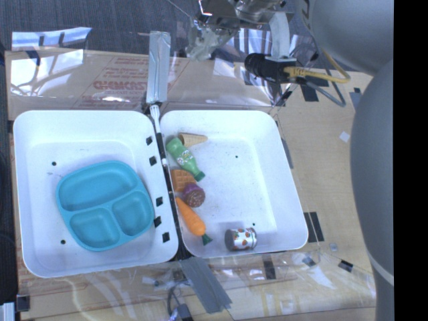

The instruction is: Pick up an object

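Note:
Several small toys lie along the left side of the right bin [267, 179]: a cone [192, 139], a green bottle [184, 157], a tan waffle-like piece [179, 178], a dark red round piece [194, 196] and an orange carrot [191, 221]. A small tin can [241, 239] lies on its side near the bin's front wall. My gripper [204, 37] hangs high beyond the back edge of the right bin, well away from all the toys, and I see nothing in it.
A blue divided plate [103, 204] sits in the left bin [40, 139]. A strip of grey tape [158, 65] runs up from the joint between the bins. The right half of the right bin's floor is bare.

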Robot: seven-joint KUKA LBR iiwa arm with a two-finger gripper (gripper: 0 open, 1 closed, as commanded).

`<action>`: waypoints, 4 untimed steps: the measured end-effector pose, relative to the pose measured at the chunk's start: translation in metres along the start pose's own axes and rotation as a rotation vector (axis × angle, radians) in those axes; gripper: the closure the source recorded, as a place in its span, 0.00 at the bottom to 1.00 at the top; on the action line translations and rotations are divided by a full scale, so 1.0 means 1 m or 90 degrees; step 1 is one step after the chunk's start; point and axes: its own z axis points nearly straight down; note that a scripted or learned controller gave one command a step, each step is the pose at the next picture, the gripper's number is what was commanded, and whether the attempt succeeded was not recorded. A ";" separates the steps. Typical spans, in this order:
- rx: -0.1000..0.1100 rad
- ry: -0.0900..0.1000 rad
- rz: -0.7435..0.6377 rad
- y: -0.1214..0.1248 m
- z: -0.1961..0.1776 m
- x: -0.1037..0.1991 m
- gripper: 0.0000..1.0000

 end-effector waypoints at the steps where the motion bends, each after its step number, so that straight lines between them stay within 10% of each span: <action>1: 0.001 0.000 0.003 0.000 0.000 -0.031 1.00; 4: 0.001 0.000 0.002 0.000 0.000 -0.022 1.00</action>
